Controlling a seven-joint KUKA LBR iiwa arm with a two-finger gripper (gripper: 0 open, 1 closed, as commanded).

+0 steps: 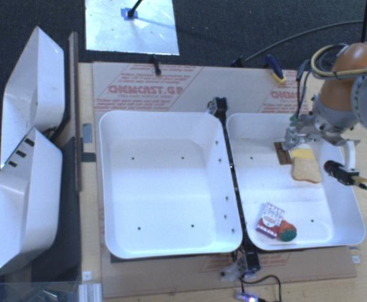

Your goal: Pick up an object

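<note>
In the right bin (334, 228), a tan toast slice (306, 170) lies near the far right, with a yellow cheese-like piece (301, 153) just behind it and a thin brown piece (281, 153) to their left. My gripper (294, 139) hangs low directly over the yellow and brown pieces, partly hiding them. Whether it touches either of them is unclear. Near the bin's front lie a small red-and-white box (270, 219) and a red strawberry (287, 231), side by side and far from the gripper.
The left bin (107, 187) stands beside the right one, with a black divider strip (231, 175) between them. Two spare white bins (26, 168) lean at the far left. A metal plate (131, 17) lies behind the bench. Cables trail by the arm (347, 87).
</note>
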